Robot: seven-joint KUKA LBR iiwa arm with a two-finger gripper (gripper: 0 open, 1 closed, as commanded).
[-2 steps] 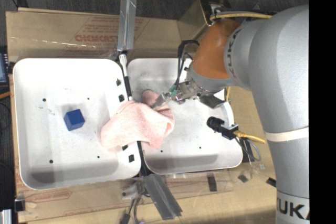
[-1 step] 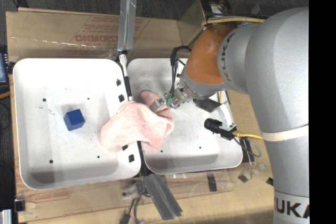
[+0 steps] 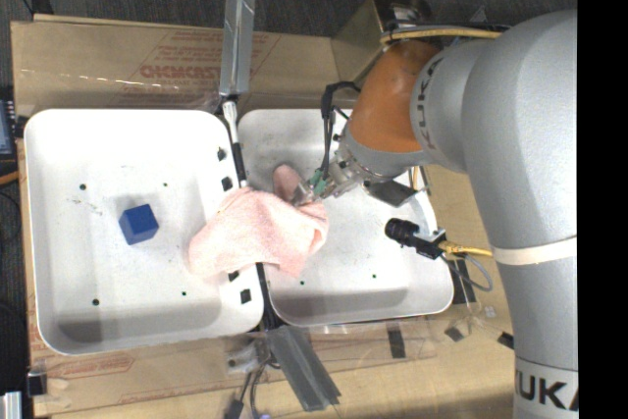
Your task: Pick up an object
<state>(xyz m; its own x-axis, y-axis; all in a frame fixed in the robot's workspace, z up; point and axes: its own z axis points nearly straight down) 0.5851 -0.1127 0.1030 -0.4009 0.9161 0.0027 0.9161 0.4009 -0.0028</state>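
A pink cloth [image 3: 260,233] drapes over the divide between the two bins. The pincer [image 3: 312,188] sits at its two o'clock edge. A blue cube [image 3: 138,223] lies in the left bin [image 3: 59,152].

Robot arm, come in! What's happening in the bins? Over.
Gripper low at pink cloth's top edge, right bin. Cloth draped over the divider. Blue cube alone, left bin.

The grey arm [image 3: 510,142] reaches in from the right, its claw [image 3: 316,188] angled down-left.

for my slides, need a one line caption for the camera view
KUKA arm's gripper lowered at the edge of a pink cloth draped across both white bins, blue cube in the left one.
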